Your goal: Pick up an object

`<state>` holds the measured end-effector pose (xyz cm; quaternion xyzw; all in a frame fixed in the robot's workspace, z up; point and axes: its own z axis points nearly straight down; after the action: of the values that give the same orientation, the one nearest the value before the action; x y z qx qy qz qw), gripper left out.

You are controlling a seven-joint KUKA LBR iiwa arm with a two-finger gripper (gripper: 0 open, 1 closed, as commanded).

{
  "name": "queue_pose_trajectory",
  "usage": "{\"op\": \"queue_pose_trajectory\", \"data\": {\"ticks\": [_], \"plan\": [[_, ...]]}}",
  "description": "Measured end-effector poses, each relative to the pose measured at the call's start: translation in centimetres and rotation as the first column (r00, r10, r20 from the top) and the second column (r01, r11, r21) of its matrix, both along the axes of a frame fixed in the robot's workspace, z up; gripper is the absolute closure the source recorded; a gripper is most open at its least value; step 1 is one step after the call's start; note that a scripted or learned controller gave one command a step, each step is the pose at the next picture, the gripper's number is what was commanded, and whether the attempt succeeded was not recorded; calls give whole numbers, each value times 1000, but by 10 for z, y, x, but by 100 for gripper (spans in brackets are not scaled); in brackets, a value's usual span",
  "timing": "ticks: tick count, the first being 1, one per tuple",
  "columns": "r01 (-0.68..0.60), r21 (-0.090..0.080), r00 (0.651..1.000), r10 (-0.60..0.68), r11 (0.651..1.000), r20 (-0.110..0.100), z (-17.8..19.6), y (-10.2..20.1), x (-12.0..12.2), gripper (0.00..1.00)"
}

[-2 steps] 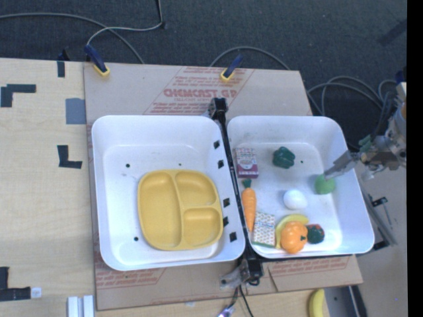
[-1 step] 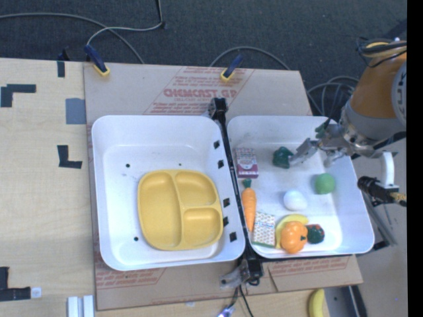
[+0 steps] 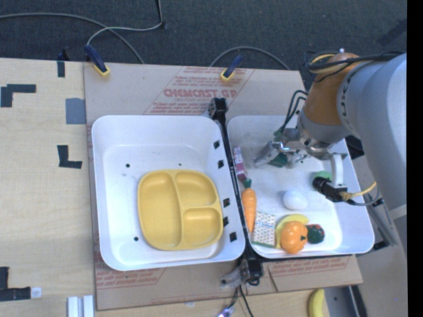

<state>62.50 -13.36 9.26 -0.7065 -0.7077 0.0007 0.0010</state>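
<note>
Carrot [image 3: 248, 207], slim and orange, lies lengthwise along the left wall of the right bin [image 3: 360, 246], at centre right of the frame, and looks the easiest object to pick up: likely a light, rigid plastic toy, smooth and a little slippery, best pinched across its thicker middle, though the wall just beside it leaves little room for a finger on that side. Below it sits a small patterned packet [image 3: 264, 228], flat and probably hard to grip, touching a round orange and yellow fruit [image 3: 294, 236] with a dark red and green item [image 3: 315, 233] just beside it. A white egg-shaped object [image 3: 295, 199] rests near the bin's middle; it would likely roll or slip. The gripper [image 3: 275, 152] hangs over the upper part of the right bin, well apart from the carrot, its fingers spread and holding nothing. The left bin [image 3: 106, 197] holds a yellow divided plate [image 3: 179, 209]. Both bins are shallow, white and glossy, resting on brown cardboard [image 3: 192, 94] clamped to a pale wooden bench [image 3: 33, 177], with dark carpet [image 3: 198, 12] and cables across the top of the frame.
</note>
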Motion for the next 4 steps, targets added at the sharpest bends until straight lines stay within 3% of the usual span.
{"op": "queue_pose_trajectory", "data": {"ticks": [1, 2, 3, 4], "plan": [[-1, -2, 1000, 1, 1000, 6, -6, -7, 37, 0], [-3, -4, 1000, 3, 1000, 5, 4, -7, 37, 100], [-1, 0, 1000, 1, 1000, 3, 92, 42, -50, 100], [0, 0, 1000, 0, 1000, 1, 91, 42, -51, 0]]}}
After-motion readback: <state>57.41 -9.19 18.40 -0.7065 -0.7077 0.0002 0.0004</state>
